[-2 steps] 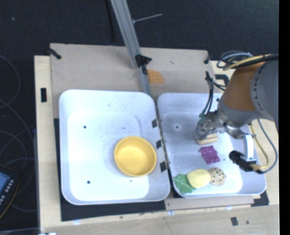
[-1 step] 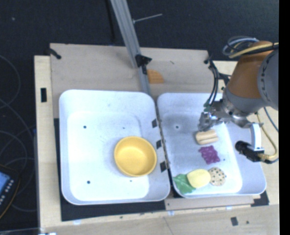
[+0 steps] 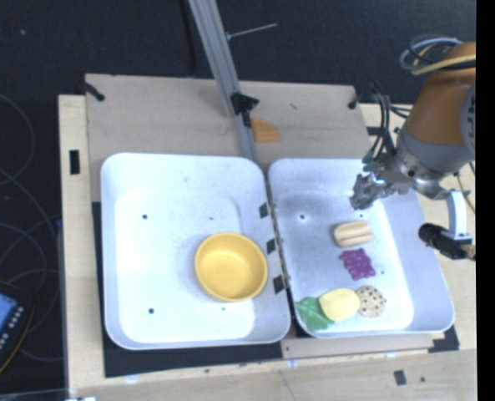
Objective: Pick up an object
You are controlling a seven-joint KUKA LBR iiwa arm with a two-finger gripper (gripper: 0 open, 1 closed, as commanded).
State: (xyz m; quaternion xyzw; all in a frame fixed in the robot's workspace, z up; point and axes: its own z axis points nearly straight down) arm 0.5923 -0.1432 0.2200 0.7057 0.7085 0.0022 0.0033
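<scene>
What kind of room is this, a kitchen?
Probably a robot lab, not a kitchen: a grey-and-orange robot arm reaches over two shallow white bins, one holding small toy foods like a tan bread roll.

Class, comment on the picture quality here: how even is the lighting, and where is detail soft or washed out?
Camera view: lighting even and bright; the two shallow white bins look nearly washed out; the yellow round bowl throws only a faint shadow; the grey two-finger gripper appears soft and blurred; the small purple lump lacks fine detail.
</scene>
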